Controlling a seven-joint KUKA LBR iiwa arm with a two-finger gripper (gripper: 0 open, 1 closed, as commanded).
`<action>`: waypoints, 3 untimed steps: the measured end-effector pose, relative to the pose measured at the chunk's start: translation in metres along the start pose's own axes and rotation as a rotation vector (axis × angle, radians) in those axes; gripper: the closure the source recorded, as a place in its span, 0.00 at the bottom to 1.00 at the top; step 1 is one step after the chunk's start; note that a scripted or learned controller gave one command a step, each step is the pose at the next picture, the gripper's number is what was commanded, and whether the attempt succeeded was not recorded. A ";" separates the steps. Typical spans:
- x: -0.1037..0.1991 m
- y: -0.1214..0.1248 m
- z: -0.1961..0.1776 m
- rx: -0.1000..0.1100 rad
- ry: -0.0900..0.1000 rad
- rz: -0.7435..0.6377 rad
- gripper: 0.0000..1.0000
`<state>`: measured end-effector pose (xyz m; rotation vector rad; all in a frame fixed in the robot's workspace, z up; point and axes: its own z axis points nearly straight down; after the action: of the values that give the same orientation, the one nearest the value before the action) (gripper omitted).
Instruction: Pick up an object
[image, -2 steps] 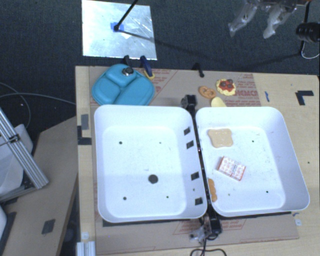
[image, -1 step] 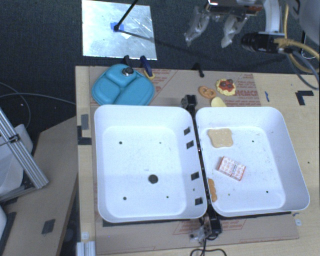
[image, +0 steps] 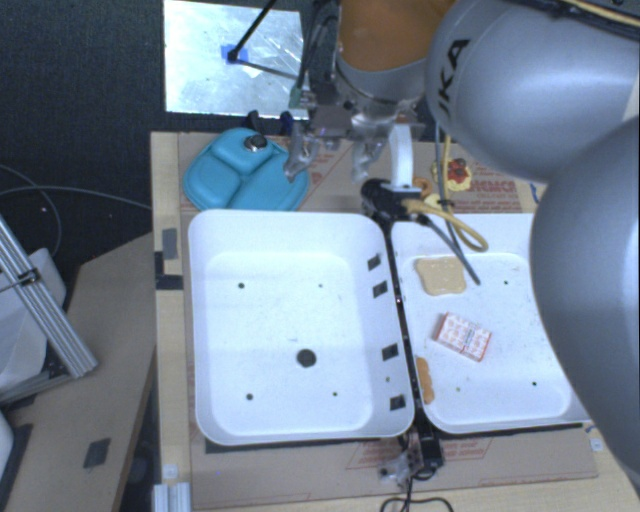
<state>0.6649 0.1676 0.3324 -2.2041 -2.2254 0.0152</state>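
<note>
Bench (image: 170, 400) w/ two bins (image: 290, 250)

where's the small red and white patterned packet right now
The small red and white patterned packet lies in the right white bin, near its middle, just below the tan flat square piece.

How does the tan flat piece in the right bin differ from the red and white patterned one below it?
The tan piece is plain and one colour; the patterned piece is red and white. The tan piece lies nearer the bin's far edge, the patterned one mid-bin and turned askew. Both lie flat in the right bin.
</note>
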 end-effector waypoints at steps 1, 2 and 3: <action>0.062 -0.058 -0.078 -0.021 0.007 -0.003 0.00; 0.057 -0.056 -0.084 -0.018 0.003 0.004 1.00; -0.002 -0.153 0.009 0.001 -0.004 0.013 1.00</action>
<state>0.5114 0.1644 0.3252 -2.2195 -2.2127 0.0212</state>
